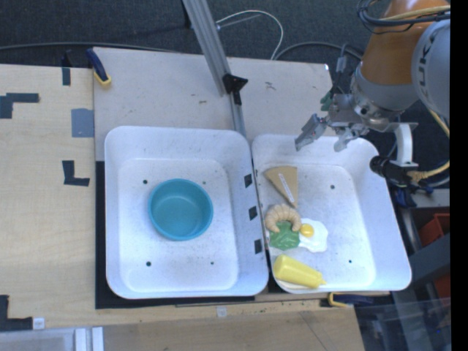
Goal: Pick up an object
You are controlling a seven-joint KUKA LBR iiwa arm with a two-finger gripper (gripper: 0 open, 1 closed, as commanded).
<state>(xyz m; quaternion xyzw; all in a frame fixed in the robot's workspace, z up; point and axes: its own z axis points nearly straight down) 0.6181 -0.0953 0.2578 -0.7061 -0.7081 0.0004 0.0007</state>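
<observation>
My gripper (326, 139) hangs open above the far edge of the right bin (365, 210), its two grey fingers spread and holding nothing. Below and to its left, along the right bin's left side, lie a tan wedge-shaped slice (283, 181), a croissant-like pastry (281, 215), a green leafy piece (285, 237), a fried egg (311, 235) and a yellow corn-like piece (296, 271). The wedge is the nearest of these to the gripper. A blue bowl (180, 208) sits in the left bin (131, 159).
A slanted metal pole (212, 46) rises behind the bins, near their shared wall. Cables (256, 20) run over the bench at the back. A blue and yellow clamp (99, 68) sits at the bench's far left corner.
</observation>
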